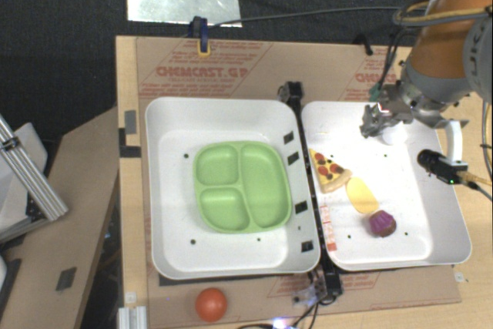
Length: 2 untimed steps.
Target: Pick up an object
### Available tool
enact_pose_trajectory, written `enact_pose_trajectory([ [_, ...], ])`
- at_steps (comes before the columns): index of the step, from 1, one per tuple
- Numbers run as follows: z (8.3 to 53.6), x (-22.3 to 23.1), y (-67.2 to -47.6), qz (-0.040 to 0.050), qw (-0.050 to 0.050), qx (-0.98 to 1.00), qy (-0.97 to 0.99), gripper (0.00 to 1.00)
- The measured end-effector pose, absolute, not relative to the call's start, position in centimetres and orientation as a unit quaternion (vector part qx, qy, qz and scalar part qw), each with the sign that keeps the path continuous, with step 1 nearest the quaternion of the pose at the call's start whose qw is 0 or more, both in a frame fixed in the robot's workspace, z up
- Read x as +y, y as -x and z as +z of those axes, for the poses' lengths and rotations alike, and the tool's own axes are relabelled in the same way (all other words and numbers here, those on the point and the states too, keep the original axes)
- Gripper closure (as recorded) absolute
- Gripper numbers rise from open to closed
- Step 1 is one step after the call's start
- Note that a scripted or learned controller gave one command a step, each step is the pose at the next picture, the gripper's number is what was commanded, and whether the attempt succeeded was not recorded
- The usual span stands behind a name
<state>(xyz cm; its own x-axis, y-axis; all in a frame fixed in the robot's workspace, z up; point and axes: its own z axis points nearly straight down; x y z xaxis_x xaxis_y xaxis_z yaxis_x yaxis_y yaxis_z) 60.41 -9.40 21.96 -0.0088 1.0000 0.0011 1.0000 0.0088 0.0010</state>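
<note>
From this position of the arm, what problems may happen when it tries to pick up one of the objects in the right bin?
1. The pizza slice toy and the yellow piece lie touching or nearly so, and both look flat, so a grasp may slip or disturb the other.
2. The pizza slice lies close to the right bin's inner wall, which may block a finger.
3. The tool hangs near the bin's far end, away from the purple object, so a descent here would likely close on nothing.
</note>
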Motion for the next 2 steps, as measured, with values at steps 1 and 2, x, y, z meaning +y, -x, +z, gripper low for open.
enact_pose_trajectory([
  [1, 21.7, -3.1, -60.6, -0.0013, 0.0, -0.711, 0.703, 1.0],
  [2, 20.9, 2.6, -59.9, -0.0011, 0.0, -0.711, 0.703, 1.0],
])
